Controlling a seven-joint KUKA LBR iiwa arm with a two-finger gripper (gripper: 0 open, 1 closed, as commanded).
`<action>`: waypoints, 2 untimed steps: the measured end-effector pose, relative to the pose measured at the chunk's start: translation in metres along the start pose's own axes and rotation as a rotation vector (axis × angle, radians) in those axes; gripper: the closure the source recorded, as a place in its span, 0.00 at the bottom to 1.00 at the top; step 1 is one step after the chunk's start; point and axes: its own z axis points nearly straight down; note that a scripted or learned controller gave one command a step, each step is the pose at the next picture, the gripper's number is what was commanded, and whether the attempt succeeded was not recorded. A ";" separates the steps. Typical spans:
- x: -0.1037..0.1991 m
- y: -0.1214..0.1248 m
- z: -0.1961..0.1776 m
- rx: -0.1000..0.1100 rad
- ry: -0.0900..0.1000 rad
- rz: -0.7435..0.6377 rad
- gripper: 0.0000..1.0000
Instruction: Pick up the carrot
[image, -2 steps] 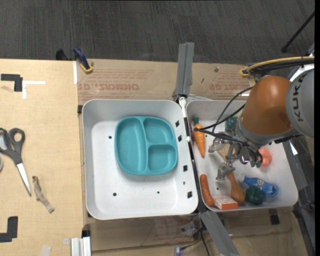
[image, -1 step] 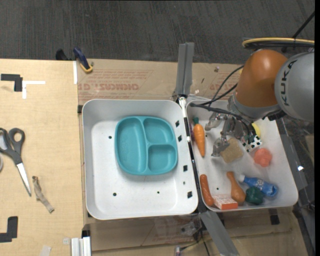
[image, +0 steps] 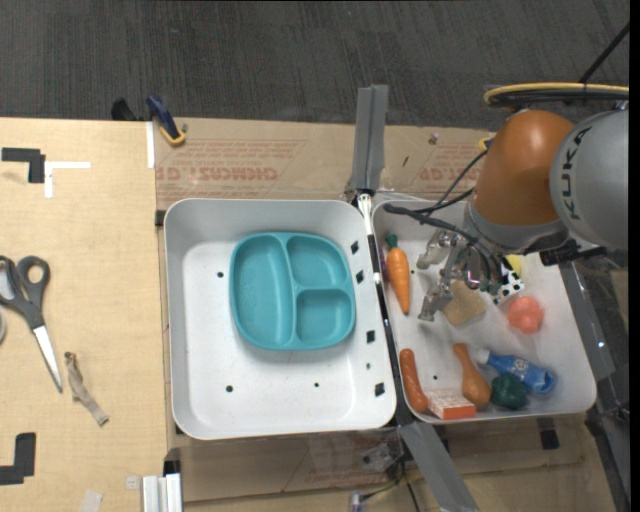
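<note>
The right bin (image: 575, 330) is crowded. Beside the gripper (image: 440, 290) lies a tan block-like piece (image: 464, 305), touching or just under the gripper's lower parts, with a black-and-white die (image: 510, 288) and a pinkish-orange ball (image: 525, 314) further right. Toward the front edge sit a sausage-shaped red-orange piece (image: 411, 378), a small orange box (image: 452, 407), a drumstick-like brown piece (image: 470, 374), a dark green item (image: 508, 392) and a blue bottle (image: 520, 370). The left bin (image: 190, 330) holds a teal divided plate (image: 293, 290); scissors (image: 32, 310) lie on the bench well to the left.

The gripper hangs over the middle of the right bin, its metal fingers (image: 432, 300) pointing down, just right of the carrot (image: 399, 278) and apart from it. Whether the jaws are spread or closed cannot be told; nothing is seen between them.

The carrot is orange with a small green top, lying lengthwise along the right bin's left wall, green end toward the back.
</note>
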 end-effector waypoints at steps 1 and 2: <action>-0.013 0.004 -0.001 0.000 -0.004 -0.068 0.00; -0.038 0.008 -0.002 0.000 -0.005 -0.101 0.00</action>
